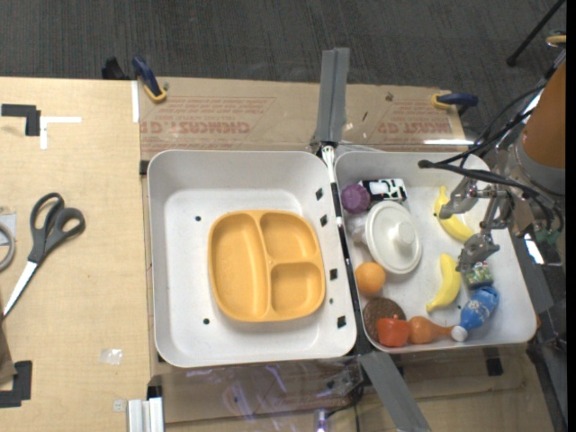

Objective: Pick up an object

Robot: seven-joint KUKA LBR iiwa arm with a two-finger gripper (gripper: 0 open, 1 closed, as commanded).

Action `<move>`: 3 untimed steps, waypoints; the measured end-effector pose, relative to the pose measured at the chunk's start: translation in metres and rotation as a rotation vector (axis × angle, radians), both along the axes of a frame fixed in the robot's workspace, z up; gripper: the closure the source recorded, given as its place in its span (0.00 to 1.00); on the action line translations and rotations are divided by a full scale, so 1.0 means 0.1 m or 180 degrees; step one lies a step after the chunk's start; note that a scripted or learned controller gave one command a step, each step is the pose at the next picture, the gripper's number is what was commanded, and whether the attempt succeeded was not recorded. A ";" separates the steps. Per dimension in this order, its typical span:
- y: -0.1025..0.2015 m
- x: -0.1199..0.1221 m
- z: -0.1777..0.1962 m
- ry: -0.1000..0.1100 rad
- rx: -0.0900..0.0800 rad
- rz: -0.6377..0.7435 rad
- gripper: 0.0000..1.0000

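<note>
Two shallow white bins sit side by side on the bench. Left bin (171, 268): one yellow divided tray (267, 265), nothing else. Right bin (526, 327): purple object (355, 197) and black-and-white item (386, 188) at the far end; white lidded bowl (393, 236) mid-left; orange (370, 277); brown round item (382, 310), tomato (393, 331) and orange gourd-shaped piece (423, 329) along the near wall; two bananas, one far (454, 221), one near (444, 284); blue bottle (478, 309) at the near right; small green item (481, 273) above it.

Gripper (479, 225): over the right bin's right side, fingers spread apart, nothing between them; one fingertip near the far banana, the other just above the green item.

Step in hand, as judged: choosing and closing on one object. Either banana looks the likeliest candidate. Advice: centre the fingers across the banana's narrow width, descend straight, and avoid nudging the bottle or the bin wall.

Surroundings: pale wooden benchtop; scissors (43, 232) at left; cardboard sheet (234, 124) clamped behind the bins; dark carpet (225, 16) beyond; cables (504, 133) at right.
</note>
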State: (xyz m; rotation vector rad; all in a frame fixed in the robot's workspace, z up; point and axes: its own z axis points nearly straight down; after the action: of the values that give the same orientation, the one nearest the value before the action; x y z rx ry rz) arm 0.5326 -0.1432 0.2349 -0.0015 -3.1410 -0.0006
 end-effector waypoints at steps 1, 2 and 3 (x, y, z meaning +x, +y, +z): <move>-0.59 0.57 -1.41 -0.0009 -0.0002 -0.0057 0.00; -0.58 0.59 -1.32 -0.0018 -0.0006 -0.0044 1.00; -0.78 -0.22 -1.43 -0.0011 -0.0003 0.0488 1.00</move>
State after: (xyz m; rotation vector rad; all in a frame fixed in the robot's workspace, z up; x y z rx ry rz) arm 0.5111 -0.2217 0.0918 0.2391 -3.1354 0.0011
